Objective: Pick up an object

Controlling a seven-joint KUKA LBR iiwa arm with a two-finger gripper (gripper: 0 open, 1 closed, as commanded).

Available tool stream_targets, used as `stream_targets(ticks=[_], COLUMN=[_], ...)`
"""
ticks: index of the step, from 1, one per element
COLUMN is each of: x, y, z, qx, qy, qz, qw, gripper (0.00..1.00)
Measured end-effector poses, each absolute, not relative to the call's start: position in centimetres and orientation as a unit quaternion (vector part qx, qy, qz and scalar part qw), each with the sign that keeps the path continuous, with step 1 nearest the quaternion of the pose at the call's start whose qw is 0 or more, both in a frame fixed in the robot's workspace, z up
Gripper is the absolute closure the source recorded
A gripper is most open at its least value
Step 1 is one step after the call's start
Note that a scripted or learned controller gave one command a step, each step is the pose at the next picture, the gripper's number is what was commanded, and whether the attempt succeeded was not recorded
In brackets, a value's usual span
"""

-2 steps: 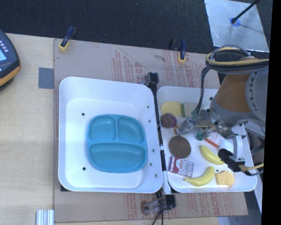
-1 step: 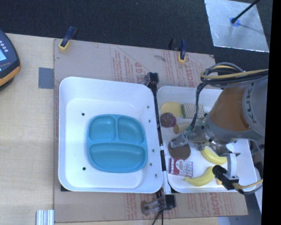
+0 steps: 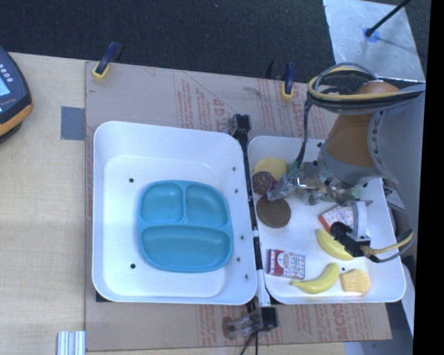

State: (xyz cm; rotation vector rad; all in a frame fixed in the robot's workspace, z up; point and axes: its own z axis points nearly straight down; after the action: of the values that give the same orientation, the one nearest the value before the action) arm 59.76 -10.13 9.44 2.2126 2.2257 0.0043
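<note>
Pale wooden worktop, two shallow white bins (image 3: 102, 204) sitting side by side. The tool (image 3: 296, 181) is dipping into the right bin's far-left corner, just beside a round brown disc (image 3: 273, 212); whether it is gripping anything, I cannot tell.

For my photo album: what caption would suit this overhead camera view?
A grey and orange robot arm reaches over a white bin of toy food, beside another bin holding a blue divided plate.
</note>
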Motion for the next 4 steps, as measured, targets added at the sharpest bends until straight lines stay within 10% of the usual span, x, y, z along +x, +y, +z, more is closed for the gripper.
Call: stream_targets(ticks=[1, 2, 3, 4], x=[66.1, 63.6, 65.7, 56.7], y=[-8.2, -4.5, -4.8, -1.6], z=[19.9, 19.2, 19.2, 19.1], qx=[0.704, 0.704, 0.704, 0.706], qy=[0.710, 0.710, 0.710, 0.708], qz=[0.0032, -0.0022, -0.0005, -0.0039], qw=[0.004, -0.002, 0.000, -0.005], gripper=[0.00, 0.00, 0.00, 0.00])
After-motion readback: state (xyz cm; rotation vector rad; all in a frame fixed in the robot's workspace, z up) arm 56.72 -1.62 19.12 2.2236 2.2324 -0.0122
